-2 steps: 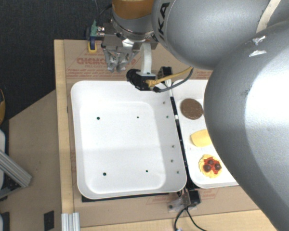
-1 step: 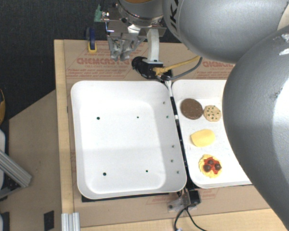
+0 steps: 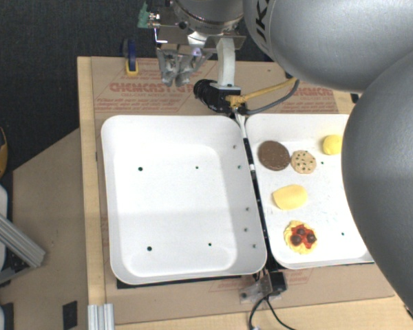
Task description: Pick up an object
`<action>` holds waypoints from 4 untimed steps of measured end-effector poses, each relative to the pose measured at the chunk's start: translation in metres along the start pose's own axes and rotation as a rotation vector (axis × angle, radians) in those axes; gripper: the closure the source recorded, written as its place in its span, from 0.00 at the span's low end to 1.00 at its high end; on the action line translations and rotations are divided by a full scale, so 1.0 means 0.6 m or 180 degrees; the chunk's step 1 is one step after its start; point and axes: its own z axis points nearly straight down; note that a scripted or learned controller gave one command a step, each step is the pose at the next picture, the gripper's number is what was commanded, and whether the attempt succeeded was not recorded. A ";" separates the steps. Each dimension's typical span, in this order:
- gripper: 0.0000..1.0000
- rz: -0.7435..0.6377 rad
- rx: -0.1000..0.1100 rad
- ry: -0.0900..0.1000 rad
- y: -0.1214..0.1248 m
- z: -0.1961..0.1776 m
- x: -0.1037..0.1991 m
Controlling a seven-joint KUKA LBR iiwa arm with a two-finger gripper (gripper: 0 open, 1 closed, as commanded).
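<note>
Tart (image 3: pixel 301 236), yellow lump (image 3: pixel 290 196), cookies (image 3: pixel 303 161) seen in right bin (image 3: pixel 330 215), well below-right of gripper (image 3: pixel 179 71). Nothing held; finger gap cannot be told. Gripper best lowered straight over one piece.

The two bins, the left one (image 3: pixel 172 205) and the right one (image 3: pixel 330 205), look like smooth, shiny white plastic. The bench (image 3: pixel 96 95) looks like flat, dull brown cardboard with red print. The arm (image 3: pixel 330 26) is smooth grey, with a soft shine like painted metal. The gripper (image 3: pixel 179 71) looks like bare, shiny metal. The brown cookie (image 3: pixel 273 155) looks dull.
</note>
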 end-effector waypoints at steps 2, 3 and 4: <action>1.00 0.0000 -0.0003 0.0002 -0.062 -0.093 -0.003; 1.00 0.0001 0.0011 -0.0001 -0.115 -0.132 -0.018; 1.00 -0.0008 0.0054 -0.0017 -0.228 0.012 0.002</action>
